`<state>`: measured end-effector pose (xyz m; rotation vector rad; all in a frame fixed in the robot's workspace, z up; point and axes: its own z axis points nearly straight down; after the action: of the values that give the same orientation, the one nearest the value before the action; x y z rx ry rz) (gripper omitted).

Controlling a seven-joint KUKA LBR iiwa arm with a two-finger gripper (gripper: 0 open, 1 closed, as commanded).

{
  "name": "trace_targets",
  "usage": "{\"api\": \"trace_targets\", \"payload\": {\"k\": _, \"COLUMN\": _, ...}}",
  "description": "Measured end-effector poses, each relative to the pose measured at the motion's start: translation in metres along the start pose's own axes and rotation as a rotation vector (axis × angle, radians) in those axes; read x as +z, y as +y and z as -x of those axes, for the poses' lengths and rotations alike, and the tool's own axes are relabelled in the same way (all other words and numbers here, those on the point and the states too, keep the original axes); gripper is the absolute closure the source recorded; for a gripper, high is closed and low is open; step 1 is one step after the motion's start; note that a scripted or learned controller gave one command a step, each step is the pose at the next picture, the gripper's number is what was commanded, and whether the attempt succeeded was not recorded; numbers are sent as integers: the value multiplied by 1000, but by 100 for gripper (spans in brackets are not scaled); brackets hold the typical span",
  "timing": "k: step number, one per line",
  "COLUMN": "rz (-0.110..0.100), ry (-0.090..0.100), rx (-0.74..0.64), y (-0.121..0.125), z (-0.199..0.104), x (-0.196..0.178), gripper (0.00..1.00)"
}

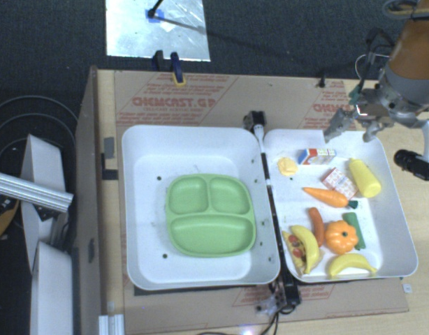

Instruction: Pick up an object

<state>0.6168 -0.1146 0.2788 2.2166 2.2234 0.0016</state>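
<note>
The right bin (396, 215) holds several toy foods: a carrot (326, 197), an orange pumpkin (340, 236), two bananas (304, 246) (350, 264), a yellow cylinder (365, 178), a small white and red carton (316, 156), a red-patterned packet (339, 183), a sausage (316, 222), a green piece (353, 229) and a pale yellow piece (288, 166). My gripper (354, 130) hangs open above the bin's far edge, up and right of the carton, with nothing between its fingers.
The left bin (148, 187) holds a green divided plate (210, 213). A cardboard sheet (221, 96) lies under both bins. A black clamp (255, 121) sits at the far end of the seam between the bins. Cables and metal parts lie off the bench to the left.
</note>
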Motion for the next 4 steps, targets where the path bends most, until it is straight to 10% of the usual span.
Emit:
{"api": "trace_targets", "payload": {"k": 2, "rz": 15, "ry": -4, "rx": -1, "y": -48, "z": 8, "x": 177, "gripper": 0}}
{"api": "trace_targets", "payload": {"k": 3, "rz": -1, "ry": 1, "rx": -1, "y": -68, "z": -21, "x": 194, "gripper": 0}}
{"api": "trace_targets", "payload": {"k": 4, "rz": 3, "ry": -1, "rx": 3, "y": -40, "z": 24, "x": 192, "gripper": 0}}
